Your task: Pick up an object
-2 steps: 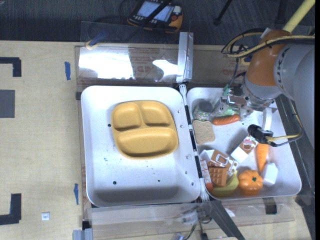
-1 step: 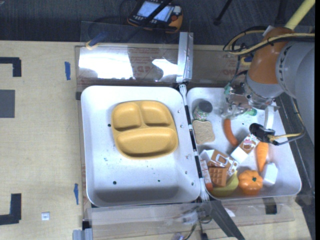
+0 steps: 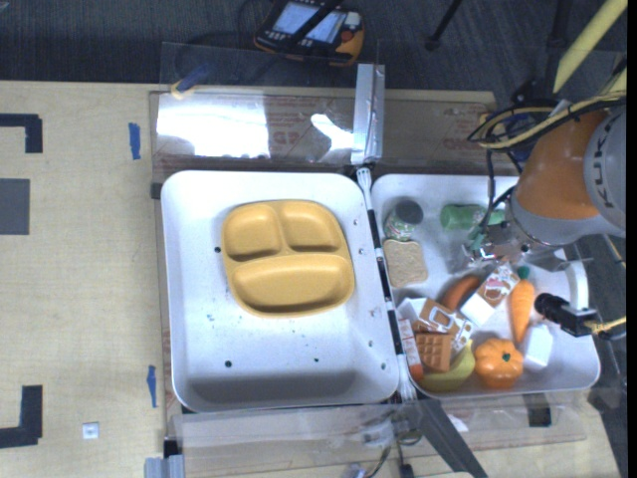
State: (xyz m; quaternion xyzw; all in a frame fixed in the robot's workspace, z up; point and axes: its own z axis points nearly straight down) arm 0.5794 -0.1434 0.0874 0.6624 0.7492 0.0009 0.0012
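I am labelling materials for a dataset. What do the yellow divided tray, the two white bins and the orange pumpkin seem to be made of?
Yellow divided tray: probably moulded plastic, with a soft sheen and rounded compartment edges.
Left bin and right bin: apparently smooth white plastic, glossy, with light reflections on the walls.
Orange pumpkin: likely toy plastic, shiny with a highlight on top; rubber is also possible.

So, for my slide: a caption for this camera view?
Arm reaches over right bin of toy food; yellow tray in left bin.
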